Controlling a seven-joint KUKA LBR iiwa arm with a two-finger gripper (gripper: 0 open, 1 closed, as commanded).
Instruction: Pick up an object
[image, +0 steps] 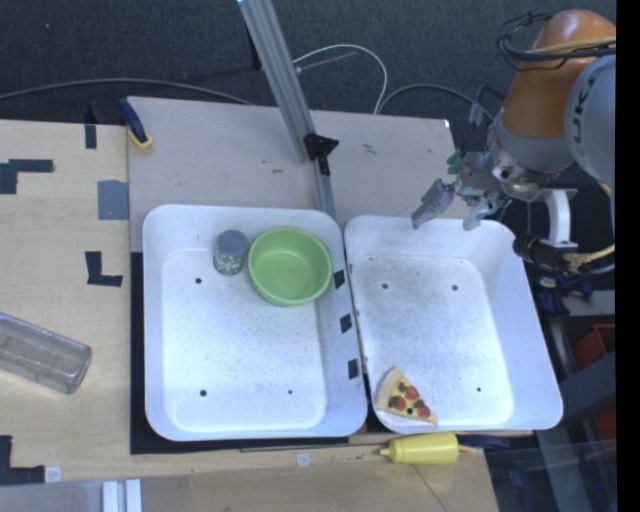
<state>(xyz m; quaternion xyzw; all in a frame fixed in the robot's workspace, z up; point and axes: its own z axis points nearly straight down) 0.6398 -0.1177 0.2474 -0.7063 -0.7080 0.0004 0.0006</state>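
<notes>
A green bowl (290, 265) sits at the back of the left bin (180, 400), with a small grey can (230, 251) touching its left side. A toy pizza slice (403, 395) lies at the front left corner of the right bin (520, 330). My gripper (452, 210) hangs above the back edge of the right bin, well away from every object. Its two fingers (430, 206) are spread apart with nothing between them.
A yellow mustard bottle (425, 449) lies on the bench just in front of the right bin. A clear plastic container (38, 352) rests on the bench at far left. A metal pole (285, 85) slants up behind the bins. Cables run behind the bench.
</notes>
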